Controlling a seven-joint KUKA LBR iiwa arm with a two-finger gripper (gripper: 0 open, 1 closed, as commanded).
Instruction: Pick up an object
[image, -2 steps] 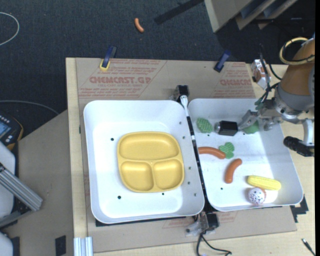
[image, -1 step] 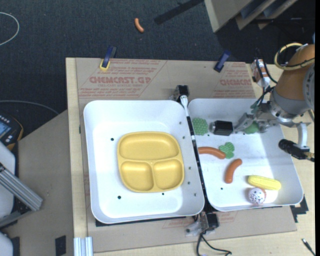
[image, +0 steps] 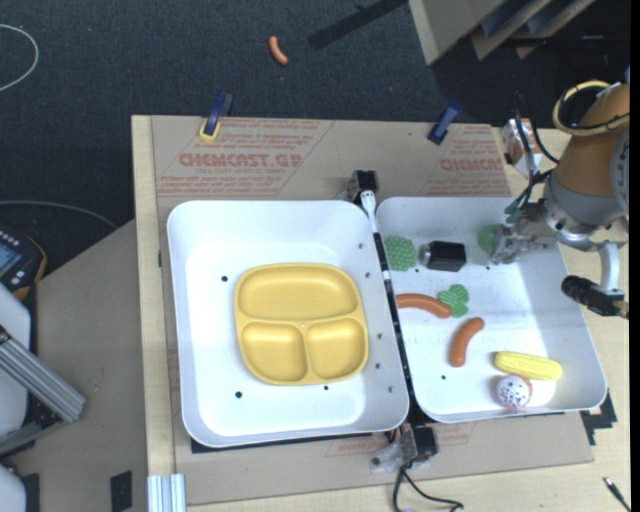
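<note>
The right bin (image: 575, 330) holds several small toys. A green leafy piece (image: 400, 252) and a black block (image: 443, 256) lie near its back left. An orange sausage (image: 423, 305) lies beside a green broccoli piece (image: 456, 296), with a second sausage (image: 465, 340) further forward. A yellow corn cob (image: 527, 366) and a white speckled ball (image: 514, 392) sit at the front. My gripper (image: 508, 246) is down in the bin's back right corner, right next to a small green object (image: 489, 238). Whether it touches that object is unclear.
The left bin (image: 200, 240) holds a yellow divided plate (image: 300, 322). The grey arm with its orange band (image: 590, 150) reaches in over the right bin's far right rim. Clamps sit along the bench's back edge.
</note>
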